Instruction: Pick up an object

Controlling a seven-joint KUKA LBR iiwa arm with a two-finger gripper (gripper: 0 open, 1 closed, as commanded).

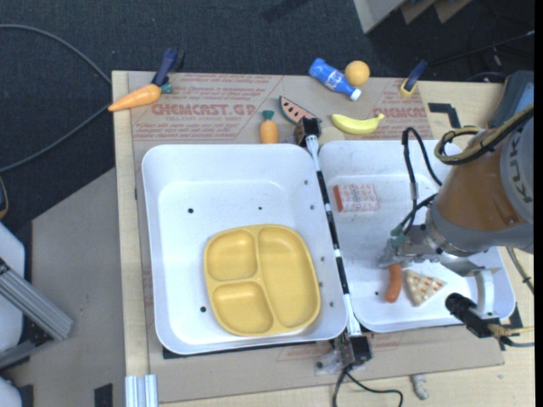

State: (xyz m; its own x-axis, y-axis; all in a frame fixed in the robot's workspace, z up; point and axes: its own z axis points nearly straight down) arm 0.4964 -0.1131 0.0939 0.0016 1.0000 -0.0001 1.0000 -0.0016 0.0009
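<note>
In the right bin (pixel 373 164) lie a toy sausage (pixel 393 283), a toy pizza slice (pixel 422 286) and a small red and white box (pixel 355 197). My gripper (pixel 400 253) hangs just above the sausage's upper end, under the orange wrist band. The wrist hides the fingers. The pizza slice lies just right of the sausage, partly under the arm.
The left bin (pixel 170 176) holds a yellow compartment tray (pixel 260 277). Behind the bins on the bench lie a toy carrot (pixel 134 98), watermelon slice (pixel 293 108), small orange toy (pixel 269 131), banana (pixel 356 123), blue bottle (pixel 333 77) and an orange ball (pixel 358 71).
</note>
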